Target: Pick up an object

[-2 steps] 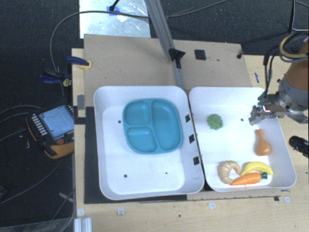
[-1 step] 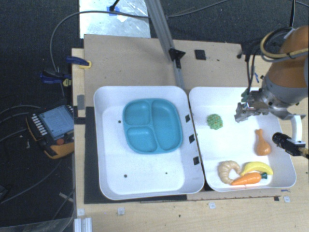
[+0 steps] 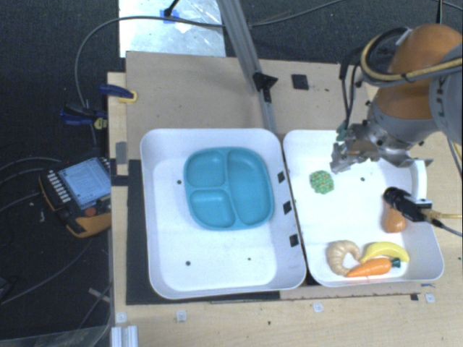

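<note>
My gripper (image 3: 347,155) hangs over the back part of the right bin (image 3: 304,215), reaching in from the right. A small green knobbly ball (image 3: 322,181) lies just in front of it and a little to its left, apart from it. At the bin's front right lie a pale curled croissant-like piece (image 3: 341,255), a yellow banana (image 3: 385,251) and an orange carrot (image 3: 369,268), all close together. A brown-orange rounded piece (image 3: 394,223) sits near the right wall, partly hidden.
The left bin (image 3: 163,215) holds a blue divided plate (image 3: 228,188). A metal pole (image 3: 242,35) slants up from behind the bins. Clamps and a small device (image 3: 79,186) lie off the bench to the left.
</note>
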`<act>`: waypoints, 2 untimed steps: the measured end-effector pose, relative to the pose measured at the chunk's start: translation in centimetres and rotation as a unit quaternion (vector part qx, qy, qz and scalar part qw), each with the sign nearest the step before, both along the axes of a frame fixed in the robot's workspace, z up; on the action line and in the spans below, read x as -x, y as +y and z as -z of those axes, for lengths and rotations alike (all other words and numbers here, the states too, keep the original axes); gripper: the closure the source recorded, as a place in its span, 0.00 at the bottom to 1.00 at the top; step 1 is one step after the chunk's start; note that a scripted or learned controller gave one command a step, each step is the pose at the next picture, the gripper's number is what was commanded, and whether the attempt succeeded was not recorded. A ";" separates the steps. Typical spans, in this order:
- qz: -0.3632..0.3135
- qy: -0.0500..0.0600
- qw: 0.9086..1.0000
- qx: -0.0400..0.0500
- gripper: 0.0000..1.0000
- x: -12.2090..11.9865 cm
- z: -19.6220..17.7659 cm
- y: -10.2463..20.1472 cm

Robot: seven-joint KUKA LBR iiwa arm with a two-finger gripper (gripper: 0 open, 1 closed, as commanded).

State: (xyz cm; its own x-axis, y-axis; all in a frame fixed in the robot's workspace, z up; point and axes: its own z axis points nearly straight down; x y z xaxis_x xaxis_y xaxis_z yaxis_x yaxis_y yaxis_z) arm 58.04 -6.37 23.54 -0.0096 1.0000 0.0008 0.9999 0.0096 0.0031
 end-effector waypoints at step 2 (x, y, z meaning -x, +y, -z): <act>0.000 -0.001 1.000 -0.001 1.00 -4.0 -1.0 11.6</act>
